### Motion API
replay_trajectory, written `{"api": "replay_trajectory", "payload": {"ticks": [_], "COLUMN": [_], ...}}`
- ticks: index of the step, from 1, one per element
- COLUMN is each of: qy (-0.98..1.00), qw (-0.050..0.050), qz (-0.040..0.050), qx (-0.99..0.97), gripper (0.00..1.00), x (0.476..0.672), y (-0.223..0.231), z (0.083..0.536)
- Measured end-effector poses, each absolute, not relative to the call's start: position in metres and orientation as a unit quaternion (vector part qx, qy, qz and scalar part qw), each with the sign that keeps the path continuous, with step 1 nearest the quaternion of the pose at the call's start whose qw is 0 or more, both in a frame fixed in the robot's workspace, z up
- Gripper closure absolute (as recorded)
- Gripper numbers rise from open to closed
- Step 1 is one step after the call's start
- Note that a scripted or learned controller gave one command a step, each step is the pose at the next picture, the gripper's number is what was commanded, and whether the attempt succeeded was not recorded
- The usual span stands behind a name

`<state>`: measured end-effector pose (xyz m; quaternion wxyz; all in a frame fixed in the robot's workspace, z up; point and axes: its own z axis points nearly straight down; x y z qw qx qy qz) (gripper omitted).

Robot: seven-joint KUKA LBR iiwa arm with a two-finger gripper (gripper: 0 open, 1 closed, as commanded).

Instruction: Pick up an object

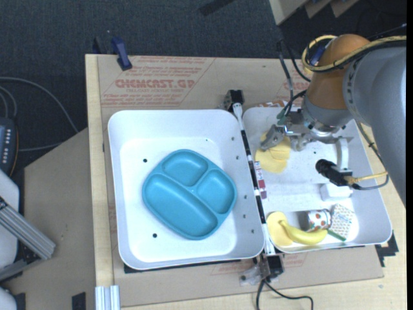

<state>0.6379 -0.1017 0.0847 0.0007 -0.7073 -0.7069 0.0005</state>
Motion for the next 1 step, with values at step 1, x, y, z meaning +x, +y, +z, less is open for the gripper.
{"api": "replay_trajectory", "payload": {"ticks": [1], "qy": [-0.707], "qw": [0.001], "qz": [0.0005], "qx": [-0.707], "gripper": [0.00], "x": [0.6305], "y": [-0.0956], "z": [0.0848]}}
